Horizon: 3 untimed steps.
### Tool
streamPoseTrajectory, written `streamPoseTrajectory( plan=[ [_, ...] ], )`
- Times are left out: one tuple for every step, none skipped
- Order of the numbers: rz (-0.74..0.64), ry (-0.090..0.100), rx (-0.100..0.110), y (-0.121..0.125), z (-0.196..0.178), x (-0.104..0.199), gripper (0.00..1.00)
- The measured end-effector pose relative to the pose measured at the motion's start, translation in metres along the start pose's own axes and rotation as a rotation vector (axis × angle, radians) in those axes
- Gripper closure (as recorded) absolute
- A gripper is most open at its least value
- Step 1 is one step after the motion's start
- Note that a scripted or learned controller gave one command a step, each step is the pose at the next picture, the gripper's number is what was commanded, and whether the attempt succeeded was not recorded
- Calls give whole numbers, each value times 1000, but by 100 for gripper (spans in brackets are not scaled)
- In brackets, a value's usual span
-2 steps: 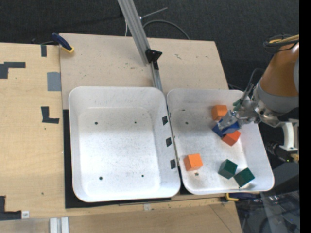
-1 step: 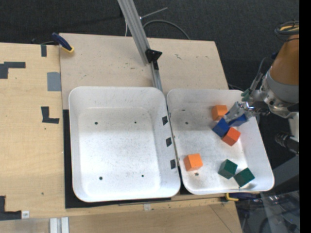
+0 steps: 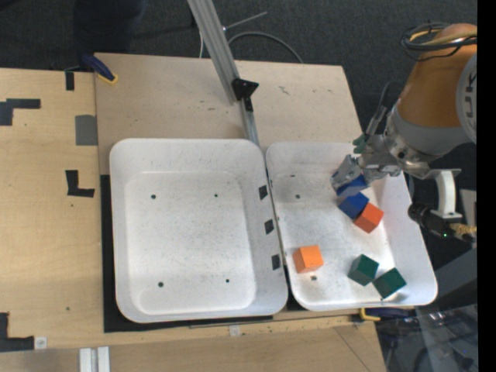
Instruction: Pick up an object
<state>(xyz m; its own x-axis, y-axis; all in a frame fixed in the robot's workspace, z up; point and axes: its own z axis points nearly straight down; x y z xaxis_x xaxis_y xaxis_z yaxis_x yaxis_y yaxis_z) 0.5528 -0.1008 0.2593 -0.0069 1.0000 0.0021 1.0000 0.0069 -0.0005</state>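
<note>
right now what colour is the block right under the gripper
Blue: the block sits just below the gripper in the camera view.

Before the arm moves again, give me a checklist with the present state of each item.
1. Hand over the right bin: ok.
2. Target under the hand: blue cube sits just below it: ok.
3. Cube held in the hand: cannot tell.
4. Room around the blue cube: red-orange cube touches it: not ok.
5. Other blocks apart from the hand: orange cube and two green cubes: ok.
</note>
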Motion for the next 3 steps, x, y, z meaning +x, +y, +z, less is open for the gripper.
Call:
streamPoseTrajectory(
  plan=[
    [0,0,1,13,-2,56,100],
    [1,-1,4,11,13,107,100],
    [-1,-1,2,25,24,167,100]
  ],
)
